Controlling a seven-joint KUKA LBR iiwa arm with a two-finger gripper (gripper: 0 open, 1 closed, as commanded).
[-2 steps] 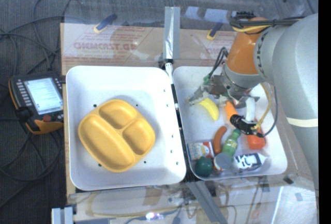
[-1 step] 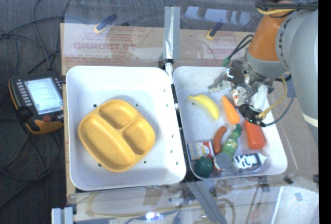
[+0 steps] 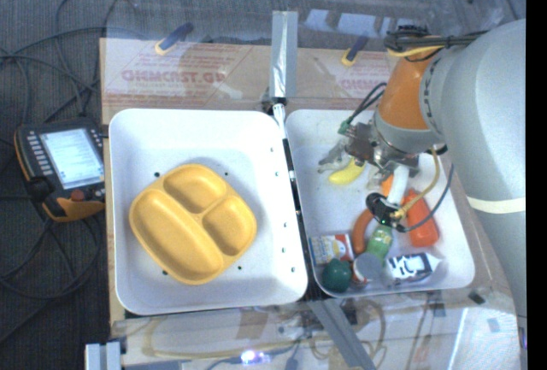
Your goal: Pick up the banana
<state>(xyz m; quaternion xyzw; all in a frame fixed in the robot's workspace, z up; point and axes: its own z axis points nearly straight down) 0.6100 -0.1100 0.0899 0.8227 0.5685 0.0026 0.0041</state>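
We judge the banana light, soft and bruisable (smooth skin), best pinched mid-body across its width; the gripper hovers just above it, state indiscernible.

A yellow divided plate lies in the left bin. In the right bin, the gripper hangs just above the banana, with a heap of items at the banana's five o'clock.
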